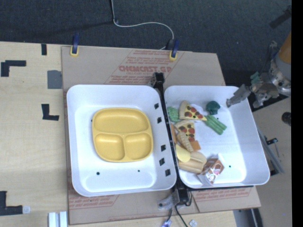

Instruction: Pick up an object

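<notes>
The gripper hangs at the upper right rim of the right bin, its grey tip pointing in toward the bin from the right. How far it is open cannot be told from this angle, and nothing shows in its grasp.

Nearest to it, inside the right bin, lies a small dark green round piece, and just below that a light green ridged piece lies at a slant. To the left sit two pizza-slice toys — one upper, one lower — with another small green piece against the bin's left wall. Further down come a ridged tan piece, a yellow rounded piece, a tan bread-like piece and a crinkled wrapper, all crowded together and touching.

There are two white bins side by side; the left bin holds one yellow divided plate with three compartments. Both bins rest on a cardboard sheet held by two clamps at its far edge.
</notes>
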`<state>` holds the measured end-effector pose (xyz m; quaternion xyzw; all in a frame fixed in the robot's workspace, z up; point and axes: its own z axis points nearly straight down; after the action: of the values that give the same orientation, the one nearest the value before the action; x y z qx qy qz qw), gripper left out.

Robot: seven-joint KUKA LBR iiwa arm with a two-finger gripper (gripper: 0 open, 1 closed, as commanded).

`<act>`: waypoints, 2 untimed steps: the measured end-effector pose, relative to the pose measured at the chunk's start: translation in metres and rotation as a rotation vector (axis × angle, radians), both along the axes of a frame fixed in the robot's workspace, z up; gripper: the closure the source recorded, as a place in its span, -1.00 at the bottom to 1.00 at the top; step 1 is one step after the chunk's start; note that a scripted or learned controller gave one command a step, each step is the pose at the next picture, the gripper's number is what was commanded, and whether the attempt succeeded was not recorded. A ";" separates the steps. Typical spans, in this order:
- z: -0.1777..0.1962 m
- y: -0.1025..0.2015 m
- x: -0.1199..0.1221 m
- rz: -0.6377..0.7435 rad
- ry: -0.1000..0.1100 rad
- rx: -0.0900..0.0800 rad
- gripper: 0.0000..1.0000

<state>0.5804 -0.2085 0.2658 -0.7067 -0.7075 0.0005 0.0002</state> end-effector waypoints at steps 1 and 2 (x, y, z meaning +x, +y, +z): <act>-0.075 -0.015 0.057 0.002 0.000 -0.002 -1.00; -0.175 -0.013 0.089 0.003 0.002 0.000 -1.00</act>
<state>0.6690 -0.2219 0.0907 -0.7055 -0.7087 0.0012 0.0009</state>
